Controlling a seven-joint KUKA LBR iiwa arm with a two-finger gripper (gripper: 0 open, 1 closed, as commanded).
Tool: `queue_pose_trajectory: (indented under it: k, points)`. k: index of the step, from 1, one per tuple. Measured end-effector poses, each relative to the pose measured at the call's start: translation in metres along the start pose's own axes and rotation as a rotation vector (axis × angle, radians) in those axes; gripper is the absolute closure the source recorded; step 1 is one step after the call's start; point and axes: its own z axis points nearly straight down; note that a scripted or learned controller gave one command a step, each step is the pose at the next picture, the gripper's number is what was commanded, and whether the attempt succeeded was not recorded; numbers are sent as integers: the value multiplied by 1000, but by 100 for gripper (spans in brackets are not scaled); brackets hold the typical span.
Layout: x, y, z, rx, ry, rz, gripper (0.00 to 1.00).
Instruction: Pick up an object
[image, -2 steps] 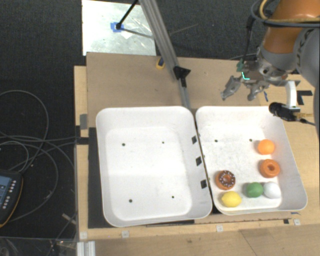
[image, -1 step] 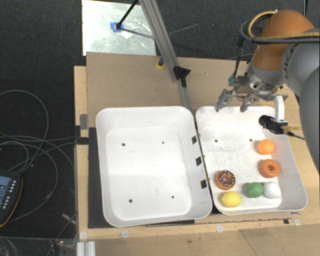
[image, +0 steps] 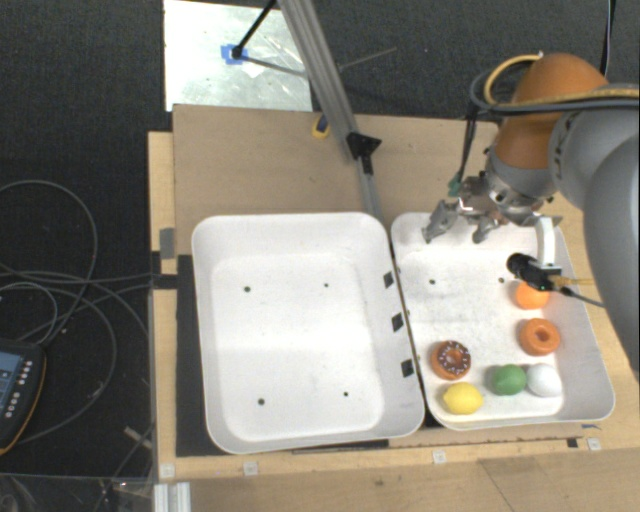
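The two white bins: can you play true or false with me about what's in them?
1. All the toys lie in the right bin. True.
2. The chocolate donut sits in the left bin. False: it lies in the right bin, above the yellow lemon.
3. The green ball lies beside the white ball. True.
4. The gripper holds the orange ring. False: the ring lies on the bin floor, apart from the gripper.
5. The orange ball lies above the orange ring in the view. True.

Gripper (image: 458, 226) is hovering over right bin (image: 580, 405)'s far edge; donut (image: 451, 359), lemon (image: 462, 398), lime (image: 507, 379) are lying near its front.
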Motion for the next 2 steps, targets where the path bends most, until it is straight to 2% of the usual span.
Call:
queue_pose_trajectory:
  k: [1,2]
  points:
    - [1,0,52,-1,0,-1,0]
    - [0,2,37,-8,0,0,100]
